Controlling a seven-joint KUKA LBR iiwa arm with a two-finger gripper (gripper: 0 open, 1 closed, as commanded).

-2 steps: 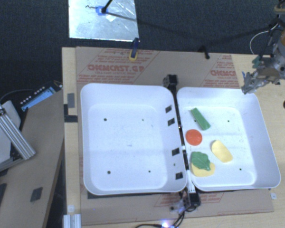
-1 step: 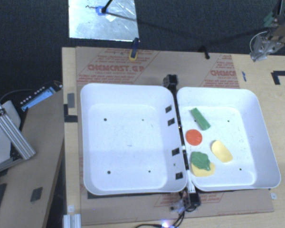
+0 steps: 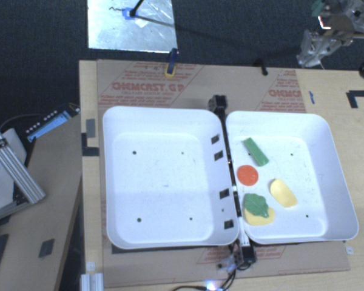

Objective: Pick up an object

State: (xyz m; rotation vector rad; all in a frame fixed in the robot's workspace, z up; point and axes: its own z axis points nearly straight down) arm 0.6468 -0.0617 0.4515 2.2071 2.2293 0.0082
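Dark blue carpet surrounds the pale wooden worktop (image 3: 60, 180), which carries two shallow white plastic bins. Left bin (image 3: 164, 174) bare-floored; right bin (image 3: 327, 162) contains a green oblong piece (image 3: 255, 151), flat orange disc (image 3: 248, 175), yellow oval (image 3: 283, 193), green lump (image 3: 256, 205). My pincer (image 3: 315, 47) hangs top right, finger state indeterminable.

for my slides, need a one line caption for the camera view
Gripper raised beyond the right bin, which holds a green strip, orange disc and yellow pieces.
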